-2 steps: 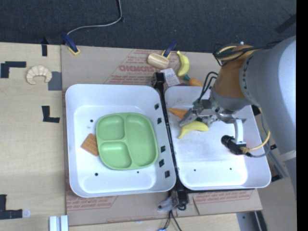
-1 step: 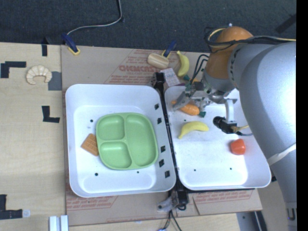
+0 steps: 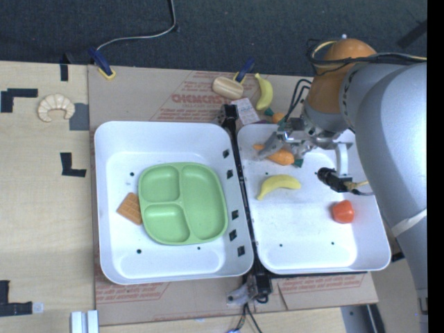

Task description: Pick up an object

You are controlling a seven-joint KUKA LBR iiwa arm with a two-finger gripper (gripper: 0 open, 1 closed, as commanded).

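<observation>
On the desk [image 3: 41,186], two white bins sit side by side. The arm [image 3: 388,116] reaches from the right into the far part of the right bin [image 3: 305,245], lowered over its cluttered corner, likely to grasp there. The left bin [image 3: 118,255] holds a green divided plate [image 3: 184,203]. The gripper [image 3: 283,144] sits at an orange carrot-like piece [image 3: 281,158]; I cannot tell its state. Nearby lie a banana [image 3: 279,184] and a red tomato [image 3: 343,212].

1 fixed camera above the bench [image 3: 41,186], slanting down over 2 bins [image 3: 111,137].
</observation>
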